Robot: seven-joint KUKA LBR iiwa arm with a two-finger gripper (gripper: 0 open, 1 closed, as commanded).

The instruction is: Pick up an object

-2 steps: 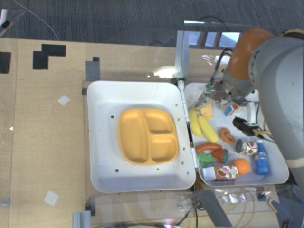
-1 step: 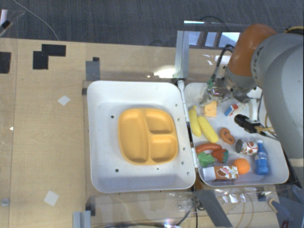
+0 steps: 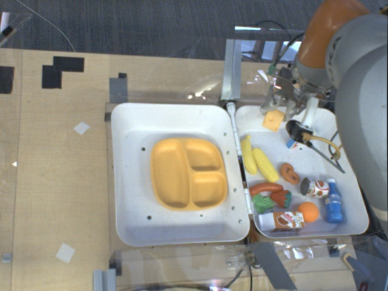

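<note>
The cheese wedge [image 3: 273,120] is lying at the far end of the right bin [image 3: 348,223], and it is the piece sitting closest to your tool [image 3: 280,99]. You are looking at the tool hovering just above and a touch to the far side of the wedge, so the wedge is lying slightly nearer to you and almost directly under it. Judging from that, a short drop straight down is what the coming move is turning on. Whether the tool is released or clenched, you cannot tell from here, and nothing is showing as caught in it.

The wedge is sitting apart from the rest, with bare white floor between it and the banana [image 3: 247,155].

Counting the right bin, you are seeing one cheese wedge, one banana, one corn cob [image 3: 265,165] lying beside the banana with its long axis running near-right to far-left, one pretzel [image 3: 289,173], one sausage [image 3: 265,188], one green vegetable [image 3: 263,202], one small carton [image 3: 287,220], one orange [image 3: 308,212], one blue bottle [image 3: 333,202] and one small can [image 3: 314,188].

The left bin [image 3: 130,217] is carrying one yellow divided tray [image 3: 188,173] with three compartments. Both bins are resting side by side on the worktop [image 3: 54,180].
</note>
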